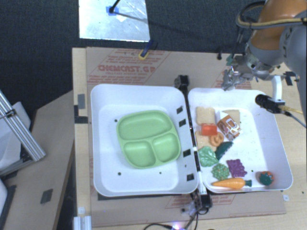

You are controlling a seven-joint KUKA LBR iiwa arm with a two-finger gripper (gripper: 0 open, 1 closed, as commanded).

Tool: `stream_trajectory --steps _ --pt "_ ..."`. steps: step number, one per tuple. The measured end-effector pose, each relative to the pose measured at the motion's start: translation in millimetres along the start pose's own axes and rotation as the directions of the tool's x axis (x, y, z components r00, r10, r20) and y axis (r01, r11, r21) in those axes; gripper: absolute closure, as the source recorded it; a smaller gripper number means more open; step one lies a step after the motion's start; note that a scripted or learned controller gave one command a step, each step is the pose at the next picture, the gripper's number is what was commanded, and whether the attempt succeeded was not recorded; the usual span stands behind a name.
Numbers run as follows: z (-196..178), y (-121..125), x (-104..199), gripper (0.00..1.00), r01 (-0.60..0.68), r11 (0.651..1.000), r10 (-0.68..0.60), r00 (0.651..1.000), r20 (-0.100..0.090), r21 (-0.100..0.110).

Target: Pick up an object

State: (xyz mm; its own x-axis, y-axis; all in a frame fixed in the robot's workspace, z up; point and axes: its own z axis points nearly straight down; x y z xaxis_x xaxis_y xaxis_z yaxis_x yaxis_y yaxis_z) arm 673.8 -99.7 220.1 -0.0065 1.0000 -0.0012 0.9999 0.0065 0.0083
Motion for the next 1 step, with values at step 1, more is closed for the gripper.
stream_trajectory --steps 1 --pt "-4.7 -48.2 21.7 1.0 -0.005 1.0 0.005 1.0 -0.002 0.01"
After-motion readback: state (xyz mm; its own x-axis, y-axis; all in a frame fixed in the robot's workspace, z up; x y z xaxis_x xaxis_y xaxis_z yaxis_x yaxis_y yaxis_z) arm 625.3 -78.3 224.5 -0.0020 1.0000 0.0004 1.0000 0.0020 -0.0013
